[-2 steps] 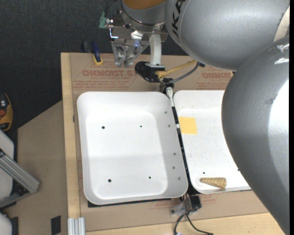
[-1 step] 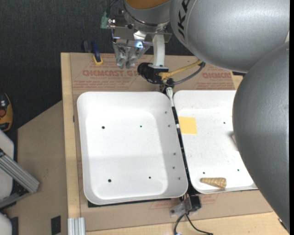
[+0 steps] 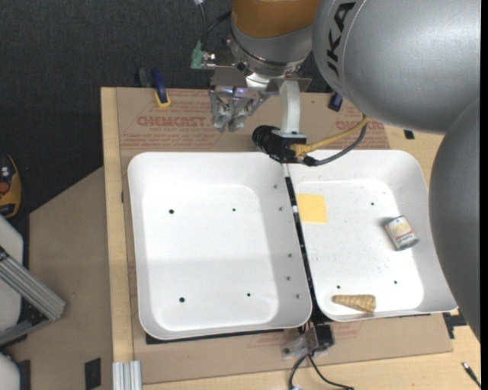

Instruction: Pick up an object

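- A flat yellow square pad lies in the shallow white right bin, close to that bin's left wall. Every place below is told from this pad.
- Right of the pad and slightly nearer the camera, a small cylindrical tin with a pale label lies on its side, well apart from the pad.
- Nearer the camera than the pad, by the same bin's near wall, a tan cone-shaped piece lies flat.
- Left of the pad, just past the meeting rims, sits the shallow white left bin.
- Both bins rest on a brown board with red lettering. A blue-and-yellow clamp sits on its far edge, far left of the pad.
- The two-finger gripper hangs beyond and left of the pad, over the board outside both bins, pointing downward.
- Whether it is released or clenched cannot be told.
- The grey arm, with its orange band, looms beyond and right of the pad, and its bulk overlaps the right bin's right edge.
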